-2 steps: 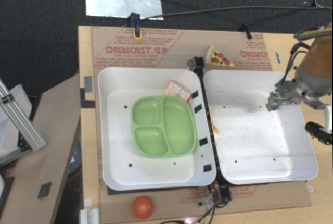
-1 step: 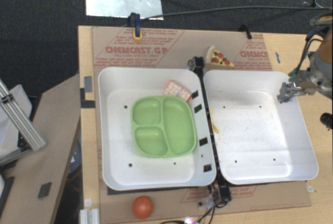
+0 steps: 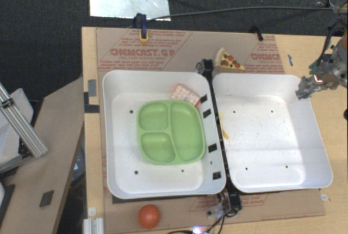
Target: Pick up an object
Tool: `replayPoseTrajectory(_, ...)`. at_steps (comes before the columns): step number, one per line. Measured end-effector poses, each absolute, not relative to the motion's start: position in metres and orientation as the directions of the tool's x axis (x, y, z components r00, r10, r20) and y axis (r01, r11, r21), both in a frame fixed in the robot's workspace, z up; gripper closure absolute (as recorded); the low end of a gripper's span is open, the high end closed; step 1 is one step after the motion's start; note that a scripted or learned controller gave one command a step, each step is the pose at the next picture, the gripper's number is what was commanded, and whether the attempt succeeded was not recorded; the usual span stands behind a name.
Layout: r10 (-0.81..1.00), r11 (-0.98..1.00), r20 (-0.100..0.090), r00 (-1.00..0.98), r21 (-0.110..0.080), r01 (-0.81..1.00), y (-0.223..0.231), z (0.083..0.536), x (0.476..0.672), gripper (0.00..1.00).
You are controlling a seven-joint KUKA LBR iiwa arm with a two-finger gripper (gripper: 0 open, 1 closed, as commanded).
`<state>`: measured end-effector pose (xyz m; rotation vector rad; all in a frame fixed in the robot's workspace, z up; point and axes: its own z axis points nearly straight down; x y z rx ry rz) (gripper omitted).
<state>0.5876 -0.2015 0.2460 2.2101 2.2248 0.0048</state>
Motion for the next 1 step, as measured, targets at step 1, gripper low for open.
replayPoseTrajectory(1,1.0,0.006,-0.002,-0.006,0.007,1.0,-0.2017,0.2963,0.589,1.0)
